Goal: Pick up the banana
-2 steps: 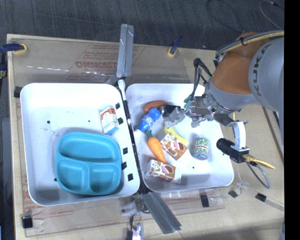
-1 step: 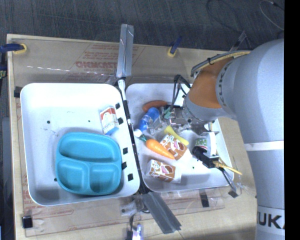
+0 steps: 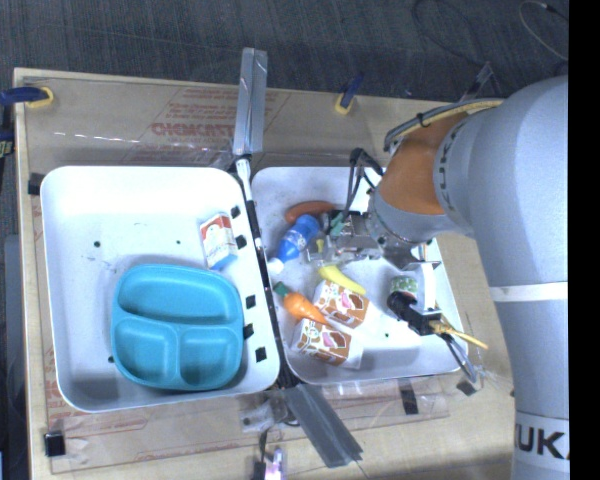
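Observation:
A small yellow banana [image 3: 342, 278] lies near the middle of the right bin [image 3: 380, 360], partly resting on an orange-and-white snack pouch [image 3: 344, 306]. My gripper [image 3: 346, 246] hangs just above and behind the banana's far end, low in the bin. It sits between the banana and a blue bottle [image 3: 298, 237]. Nothing is seen held in it. The arm's grey wrist and orange band cover the back right part of the bin.
Around the banana lie a brown sausage [image 3: 310, 210], an orange carrot [image 3: 302, 306], a second pouch [image 3: 325, 340] and a green item [image 3: 404, 283]. The left bin [image 3: 70, 208] holds a blue divided tray [image 3: 180, 323] and a small red-and-white carton [image 3: 217, 240].

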Robot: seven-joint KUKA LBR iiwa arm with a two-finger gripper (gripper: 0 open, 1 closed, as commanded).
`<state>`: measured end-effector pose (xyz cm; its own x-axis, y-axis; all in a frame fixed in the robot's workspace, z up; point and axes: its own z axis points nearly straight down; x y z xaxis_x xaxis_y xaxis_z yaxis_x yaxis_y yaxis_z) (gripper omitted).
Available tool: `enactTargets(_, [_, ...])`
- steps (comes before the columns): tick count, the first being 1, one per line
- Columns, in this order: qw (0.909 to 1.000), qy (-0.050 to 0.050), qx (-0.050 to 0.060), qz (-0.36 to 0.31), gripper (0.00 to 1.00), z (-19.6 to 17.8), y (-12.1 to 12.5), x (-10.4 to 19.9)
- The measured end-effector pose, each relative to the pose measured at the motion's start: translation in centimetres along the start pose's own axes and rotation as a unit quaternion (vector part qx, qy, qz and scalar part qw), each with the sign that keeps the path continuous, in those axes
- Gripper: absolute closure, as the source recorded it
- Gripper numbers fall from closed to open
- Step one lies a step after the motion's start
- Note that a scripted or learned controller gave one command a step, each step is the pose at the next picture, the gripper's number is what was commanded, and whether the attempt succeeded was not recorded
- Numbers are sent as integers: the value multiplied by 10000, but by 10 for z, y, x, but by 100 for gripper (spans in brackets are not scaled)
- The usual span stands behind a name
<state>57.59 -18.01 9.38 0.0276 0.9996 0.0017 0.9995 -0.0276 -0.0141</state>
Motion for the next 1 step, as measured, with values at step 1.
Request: enactTargets(1, [9999,-6,-40,-117,100,-92,68,56])
